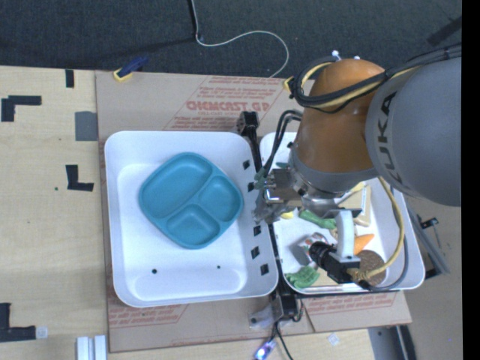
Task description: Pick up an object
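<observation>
My gripper (276, 198) hangs over the left side of the right bin (409, 276), close to the wall between the two bins. The grey arm with its orange band covers most of that bin. Small objects lie in the bin's near part: a green leafy piece (303, 278), another green piece (321, 220), an orange piece (363, 241), a brown round thing (373, 265) and a pale stick (366, 201). I see nothing held in the gripper. What lies under the arm is hidden.
The left bin (127, 276) holds a blue divided plate (190, 199) lying flat near its middle. Both bins rest on a cardboard sheet (217, 103). A white cable (240, 40) loops across the dark floor behind.
</observation>
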Controlling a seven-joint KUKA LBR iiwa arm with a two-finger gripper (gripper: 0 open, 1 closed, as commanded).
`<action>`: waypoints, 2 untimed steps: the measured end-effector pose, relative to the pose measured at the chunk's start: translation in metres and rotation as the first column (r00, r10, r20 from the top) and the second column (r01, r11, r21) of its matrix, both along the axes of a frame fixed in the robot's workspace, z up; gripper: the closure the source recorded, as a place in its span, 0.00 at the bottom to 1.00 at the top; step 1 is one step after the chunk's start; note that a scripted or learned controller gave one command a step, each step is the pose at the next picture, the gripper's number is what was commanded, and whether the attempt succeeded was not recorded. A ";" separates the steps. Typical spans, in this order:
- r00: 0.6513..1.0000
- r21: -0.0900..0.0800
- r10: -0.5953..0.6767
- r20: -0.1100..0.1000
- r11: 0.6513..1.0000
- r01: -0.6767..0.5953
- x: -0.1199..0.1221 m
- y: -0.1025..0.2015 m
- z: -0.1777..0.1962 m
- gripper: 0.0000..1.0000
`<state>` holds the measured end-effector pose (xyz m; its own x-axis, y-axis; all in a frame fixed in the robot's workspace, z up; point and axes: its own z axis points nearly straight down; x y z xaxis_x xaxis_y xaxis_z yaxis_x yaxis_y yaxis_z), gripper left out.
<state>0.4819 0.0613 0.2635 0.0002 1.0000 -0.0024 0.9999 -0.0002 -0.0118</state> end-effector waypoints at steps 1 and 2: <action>1.000 0.006 0.007 0.023 1.000 -0.008 0.002 0.036 0.130 1.00; 1.000 0.000 0.003 0.009 1.000 -0.003 0.002 0.034 0.133 1.00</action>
